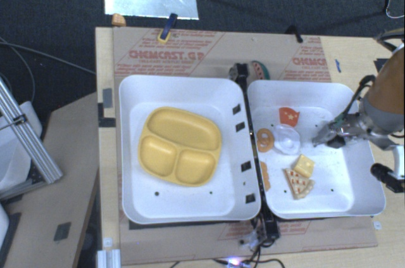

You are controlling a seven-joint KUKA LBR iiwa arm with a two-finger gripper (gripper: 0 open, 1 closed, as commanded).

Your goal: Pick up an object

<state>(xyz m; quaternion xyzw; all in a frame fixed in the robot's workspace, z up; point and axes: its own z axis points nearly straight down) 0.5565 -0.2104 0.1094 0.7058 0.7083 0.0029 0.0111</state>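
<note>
My gripper [321, 137] hovered at three o'clock of the clear cup [288, 140], holding nothing, opening unclear, and needed to descend squarely over it.

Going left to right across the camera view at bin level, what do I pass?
Yellow divided plate in the left bin → pretzel-like ring → clear cup → yellow cheese-like wedge → gripper → arm's orange band.
</note>
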